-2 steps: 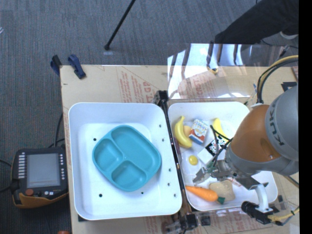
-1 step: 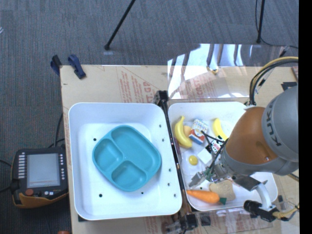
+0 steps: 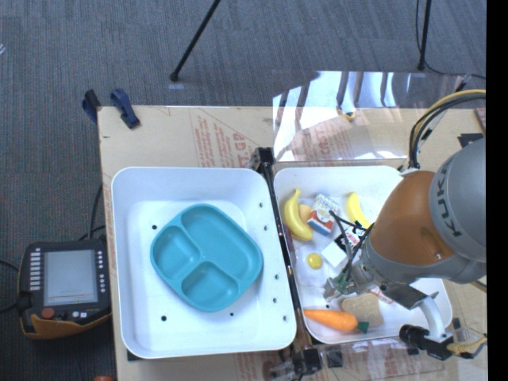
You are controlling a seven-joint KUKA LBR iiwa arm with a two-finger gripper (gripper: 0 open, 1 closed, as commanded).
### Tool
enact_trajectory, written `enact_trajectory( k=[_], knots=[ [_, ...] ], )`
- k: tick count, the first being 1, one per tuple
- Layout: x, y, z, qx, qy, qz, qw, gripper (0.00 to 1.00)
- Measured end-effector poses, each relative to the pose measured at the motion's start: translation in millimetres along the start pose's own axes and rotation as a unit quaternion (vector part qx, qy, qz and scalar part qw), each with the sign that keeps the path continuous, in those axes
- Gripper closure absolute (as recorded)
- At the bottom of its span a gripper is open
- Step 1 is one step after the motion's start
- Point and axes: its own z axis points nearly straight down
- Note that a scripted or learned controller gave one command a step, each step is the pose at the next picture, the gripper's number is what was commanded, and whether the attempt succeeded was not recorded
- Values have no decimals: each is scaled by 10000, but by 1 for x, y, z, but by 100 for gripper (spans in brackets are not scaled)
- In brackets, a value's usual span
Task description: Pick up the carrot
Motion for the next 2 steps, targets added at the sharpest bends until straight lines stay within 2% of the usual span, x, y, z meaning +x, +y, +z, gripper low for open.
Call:
enact_trajectory(
  k=[1,2],
  knots=[
    [0,0,0,3,1,7,10000,0],
    [-1,-1,-8,14,11,10,10000,100]
  ],
)
